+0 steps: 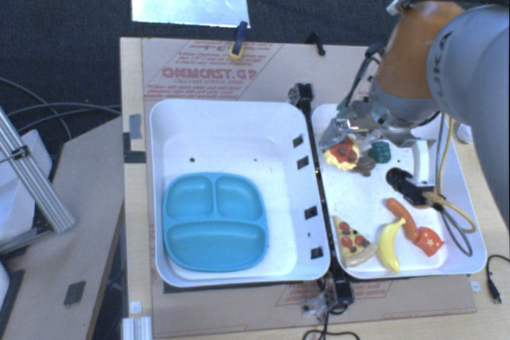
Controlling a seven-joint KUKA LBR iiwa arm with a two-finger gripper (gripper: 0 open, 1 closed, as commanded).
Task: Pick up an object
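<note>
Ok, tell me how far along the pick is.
Done: the arm has reached into the right bin. In hand: the gripper sits low over the red and yellow toy; I cannot tell whether it grips it. Left: lifting something clear; pizza slice and banana lie untouched.

The one readable text is red print on the brown protective sheet point(209, 69) that covers the table behind the two white bins: a large word reading roughly "CHEMCAST GP", seen at a slant. Smaller red lines above and below it are too blurred to read, and more red print at the sheet's front edge is also illegible.
</note>
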